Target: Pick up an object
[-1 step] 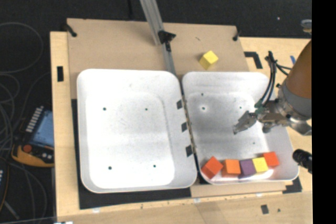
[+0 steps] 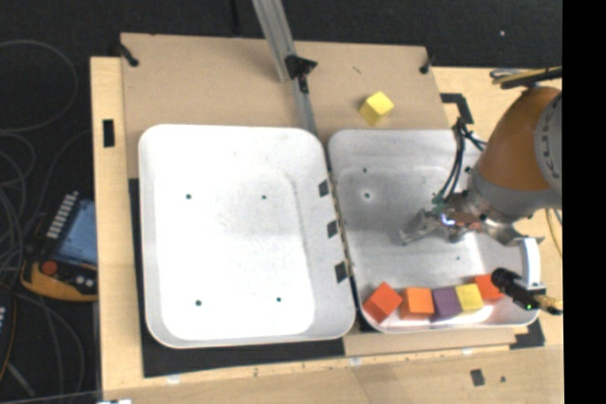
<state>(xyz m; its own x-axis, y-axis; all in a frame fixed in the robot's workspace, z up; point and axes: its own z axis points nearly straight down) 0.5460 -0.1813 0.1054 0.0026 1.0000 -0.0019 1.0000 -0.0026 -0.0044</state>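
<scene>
Nearest the front edge of the table, along the front wall of the right bin, lies a row of blocks. From the left they run: an orange block at the bin's front left corner, turned a little askew; a second orange block just beside it; a purple block touching that one; a yellow block next; and a red-orange block at the right end, partly hidden behind a black part of my wrist. All of them rest on the bin floor against the front wall.

Farther back, over the middle of the same bin, my pincer hangs low, pointing toward the left. It is small and blurred here, so I cannot tell how it is set. No block is in it; the blocks lie well apart from it, toward the front wall.

My arm comes in over the bin's right edge, its orange band above the wrist.

The left bin sits beside the right one, their inner edges touching.

Farthest back, on the bare table behind the right bin's rear edge, sits one yellow cube, outside both bins. A metal pole rises from the table's rear edge.
</scene>
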